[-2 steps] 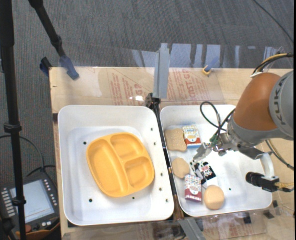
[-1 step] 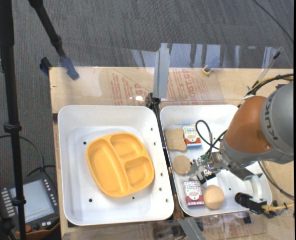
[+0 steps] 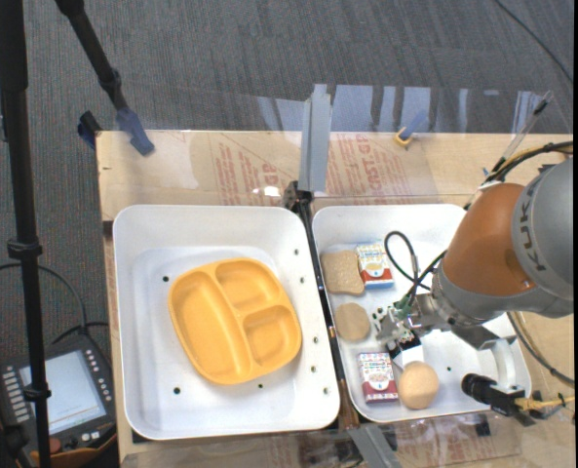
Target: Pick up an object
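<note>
Seen from above, the right bin [image 3: 444, 220] held several small things: a tan slice of bread [image 3: 342, 272] beside a small red and blue carton [image 3: 373, 264], a round tan cookie [image 3: 353, 322], a second red carton [image 3: 377, 376] and a pale round bun [image 3: 418, 385]. The gripper [image 3: 398, 327] hovered among them, just right of the cookie; whether its jaws were open could not be told. The bin's right side lay mostly bare. A yellow divided plate [image 3: 234, 320] sat in the left bin [image 3: 142, 261].
</note>
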`<action>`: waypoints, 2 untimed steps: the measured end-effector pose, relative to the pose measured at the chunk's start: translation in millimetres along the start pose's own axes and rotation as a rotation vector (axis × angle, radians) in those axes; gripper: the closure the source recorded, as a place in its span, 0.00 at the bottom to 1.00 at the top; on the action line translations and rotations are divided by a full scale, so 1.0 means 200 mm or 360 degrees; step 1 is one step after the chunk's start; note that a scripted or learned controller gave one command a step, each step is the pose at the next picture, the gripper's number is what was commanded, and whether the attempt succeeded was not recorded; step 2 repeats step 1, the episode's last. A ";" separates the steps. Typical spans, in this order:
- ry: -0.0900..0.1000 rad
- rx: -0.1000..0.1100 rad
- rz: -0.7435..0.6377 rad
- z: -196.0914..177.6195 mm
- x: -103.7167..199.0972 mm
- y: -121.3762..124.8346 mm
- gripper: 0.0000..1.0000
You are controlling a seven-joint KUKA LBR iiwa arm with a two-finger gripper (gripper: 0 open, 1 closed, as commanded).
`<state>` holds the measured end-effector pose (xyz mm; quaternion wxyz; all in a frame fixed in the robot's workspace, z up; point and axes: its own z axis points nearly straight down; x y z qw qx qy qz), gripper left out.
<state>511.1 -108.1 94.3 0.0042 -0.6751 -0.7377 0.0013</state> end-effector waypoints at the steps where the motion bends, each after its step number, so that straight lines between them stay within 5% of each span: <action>1: -0.0006 -0.0009 -0.0084 -0.46 0.25 0.24 1.00; 2: -0.0006 -0.0009 -0.0084 -0.46 0.25 0.24 1.00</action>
